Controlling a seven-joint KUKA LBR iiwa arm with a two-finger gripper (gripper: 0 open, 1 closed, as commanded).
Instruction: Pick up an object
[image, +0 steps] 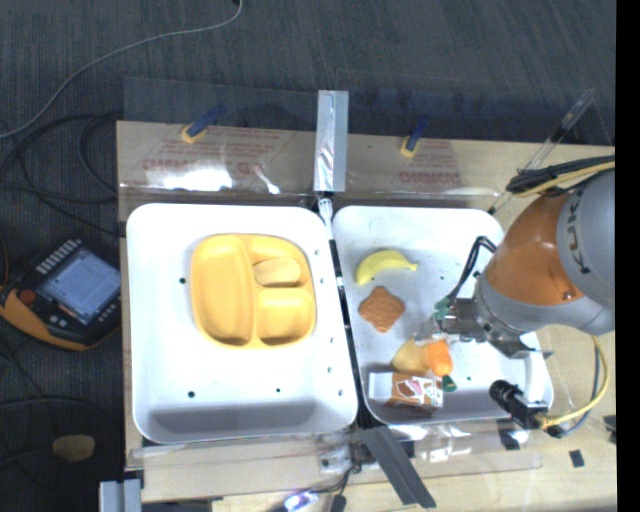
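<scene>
- Nearest the camera, a small packet (415, 391) lies at the right bin's (440, 225) front edge.
- Gripper (450, 318) sits low over that bin, just beside an orange-and-yellow item (425, 356).
- Gripper opening: cannot tell.
- Banana (385, 265) and brown biscuit (381, 309) lie nearby, apparently ungrasped.
- Judgement: nothing visibly lifted; pick remains outstanding.

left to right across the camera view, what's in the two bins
yellow divided tray → tan food piece in the tray → banana → orange cookie → carrot → gripper
</scene>
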